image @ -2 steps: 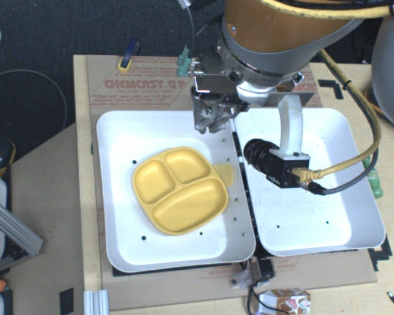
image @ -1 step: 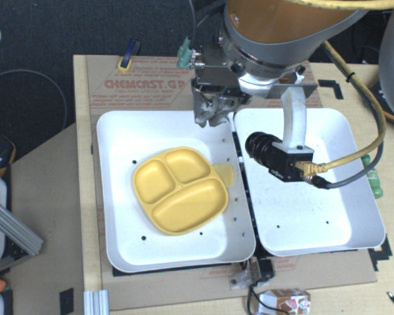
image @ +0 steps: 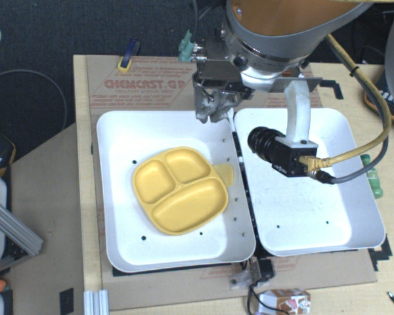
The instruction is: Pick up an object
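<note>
The yellow plastic three-compartment tray point(image: 180, 190) lies flat in the left shallow white bin point(image: 115, 176); the metal two-finger gripper point(image: 212, 110) hangs over that bin's far right corner, apart from the tray; its finger spread cannot be told.

I count two white bins point(image: 118, 176) on my counter point(image: 85, 97), and one yellow divided tray point(image: 179, 190), lying in the left bin.

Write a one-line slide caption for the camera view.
Gripper poised over the left bin's far edge, beyond a yellow divided plate.
</note>
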Tool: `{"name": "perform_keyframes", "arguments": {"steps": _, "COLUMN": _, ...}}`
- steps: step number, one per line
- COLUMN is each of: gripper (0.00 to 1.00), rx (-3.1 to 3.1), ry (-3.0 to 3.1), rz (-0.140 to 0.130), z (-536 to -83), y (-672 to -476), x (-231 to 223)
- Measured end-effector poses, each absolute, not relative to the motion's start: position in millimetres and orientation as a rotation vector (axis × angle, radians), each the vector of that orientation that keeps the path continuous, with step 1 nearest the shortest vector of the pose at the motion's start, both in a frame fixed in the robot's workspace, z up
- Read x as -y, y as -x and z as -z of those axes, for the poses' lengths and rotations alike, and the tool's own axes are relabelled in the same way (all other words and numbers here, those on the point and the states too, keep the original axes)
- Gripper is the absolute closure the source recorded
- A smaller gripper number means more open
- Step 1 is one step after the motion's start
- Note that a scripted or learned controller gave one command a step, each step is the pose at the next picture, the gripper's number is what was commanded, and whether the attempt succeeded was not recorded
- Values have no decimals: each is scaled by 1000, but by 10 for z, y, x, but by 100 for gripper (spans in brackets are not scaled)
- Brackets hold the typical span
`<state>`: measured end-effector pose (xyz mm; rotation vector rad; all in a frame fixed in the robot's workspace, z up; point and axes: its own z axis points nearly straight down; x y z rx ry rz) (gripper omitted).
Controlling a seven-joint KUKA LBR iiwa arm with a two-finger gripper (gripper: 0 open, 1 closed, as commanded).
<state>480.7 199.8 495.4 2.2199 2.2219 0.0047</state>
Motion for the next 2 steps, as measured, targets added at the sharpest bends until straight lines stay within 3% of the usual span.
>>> {"name": "perform_keyframes", "arguments": {"steps": 1, "gripper": 100, "rx": -2215, "ry": -2224, "rz": -5, "z": -5369, "y": -4793, "x": -1362}}
{"name": "perform_keyframes", "arguments": {"steps": 2, "gripper": 100, "rx": -2222, "ry": -2229, "rz": 15, "z": -4232, "y": -4784, "x": -1264}}
